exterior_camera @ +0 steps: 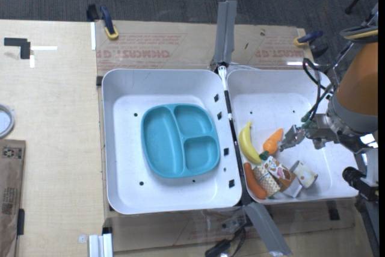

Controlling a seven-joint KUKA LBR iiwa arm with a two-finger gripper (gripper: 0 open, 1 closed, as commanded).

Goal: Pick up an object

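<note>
In the right bin [271,99] lie a yellow banana [248,143], an orange carrot [272,141], a red-orange sausage-like piece [254,182], a patterned packet [274,175] and a small white cup [304,174]. My gripper [293,136] reaches in from the right and hangs just right of the carrot, above the cup. Its fingers look slightly apart with nothing between them.
The left bin [120,147] holds a blue divided plate [180,140]. A grey divider post [225,33] stands between the bins at the back. Cables [319,78] hang near the arm. Clamps [109,22] sit on the cardboard behind.
</note>
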